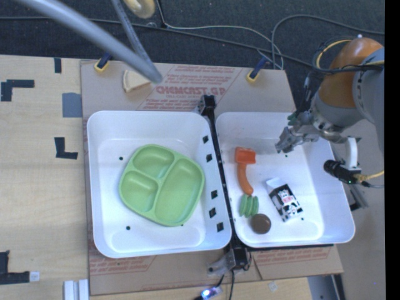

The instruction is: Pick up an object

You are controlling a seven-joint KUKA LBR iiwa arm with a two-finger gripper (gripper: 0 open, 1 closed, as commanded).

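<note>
In the right bin (325, 227) lie an orange carrot-shaped toy (244, 167), a small green ridged piece (249, 205), a brown round ball (260, 223) and a black-and-white packet (284, 202). My gripper (289, 141) hangs over the bin's upper right part, above and to the right of the carrot toy and apart from all the objects. Nothing shows between its fingers.
The left bin (103, 167) holds a green divided plate (163, 184). A black divider (212, 167) separates the bins. Cables run across the dark area behind the bench. A grey pole (81, 24) slants across the upper left.
</note>
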